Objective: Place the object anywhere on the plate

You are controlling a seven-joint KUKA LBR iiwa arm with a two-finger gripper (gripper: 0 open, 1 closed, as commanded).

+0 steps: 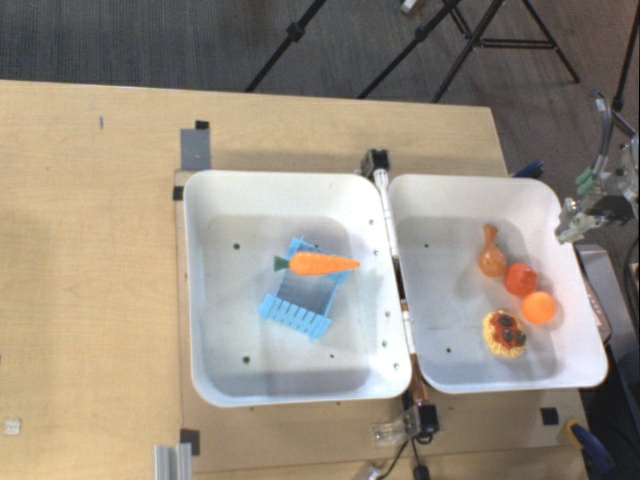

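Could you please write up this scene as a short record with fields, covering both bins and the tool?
left bin: holds a blue rack with an orange carrot lying across its upper end
right bin: holds a small pear, a red ball, an orange ball and a small tart, all near its right side
tool: at the right bin's right rim, above the bench; nothing seen in it
plate: none made out

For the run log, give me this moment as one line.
carrot: on blue rack, left bin | right bin: four toy foods | gripper: at right bin's edge
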